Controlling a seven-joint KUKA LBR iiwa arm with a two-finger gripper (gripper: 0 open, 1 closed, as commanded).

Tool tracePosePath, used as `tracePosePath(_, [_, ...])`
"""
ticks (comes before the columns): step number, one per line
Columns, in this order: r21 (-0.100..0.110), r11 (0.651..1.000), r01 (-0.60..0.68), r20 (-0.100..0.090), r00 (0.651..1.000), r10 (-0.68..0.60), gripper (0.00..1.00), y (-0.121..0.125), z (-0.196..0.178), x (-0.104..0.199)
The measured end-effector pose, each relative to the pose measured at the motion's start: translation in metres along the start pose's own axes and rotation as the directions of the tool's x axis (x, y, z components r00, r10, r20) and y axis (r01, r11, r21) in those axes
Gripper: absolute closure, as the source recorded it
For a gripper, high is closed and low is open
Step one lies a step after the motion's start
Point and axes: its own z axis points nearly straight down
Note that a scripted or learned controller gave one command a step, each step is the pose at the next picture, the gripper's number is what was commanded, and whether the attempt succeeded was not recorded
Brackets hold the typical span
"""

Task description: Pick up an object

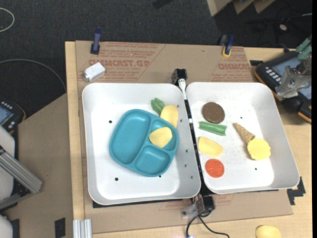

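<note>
Dark floor is seen around the brown worktop (49,133). At the right edge, the grey claw (292,81) is seen just outside the right bin (277,113); whether it is open or shut cannot be told. In that bin an ice cream cone (252,142), a brown disc (213,112), a green bean (213,128) and a red disc (214,168) are spread apart. In the left bin (99,113) a blue tray (133,143) is laid.

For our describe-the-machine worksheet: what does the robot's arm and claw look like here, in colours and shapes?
At the right edge, what seems to be the claw is a cluster of pale grey, angular metal pieces, with a teal-green part above it. It is too blurred to make out markings or cables.
</note>
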Motion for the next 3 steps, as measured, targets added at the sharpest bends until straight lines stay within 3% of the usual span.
tracePosePath(1, [0.003, 1.0, 0.002, 0.0, 1.0, -0.002, 1.0, 0.017, 0.072, -0.072])
tracePosePath(2, [0.005, 1.0, 0.003, -0.001, 1.0, -0.003, 1.0, 0.047, 0.179, -0.135])
tracePosePath(3, [-0.009, 1.0, 0.013, 0.002, 1.0, -0.013, 1.0, 0.174, 0.258, -0.156])
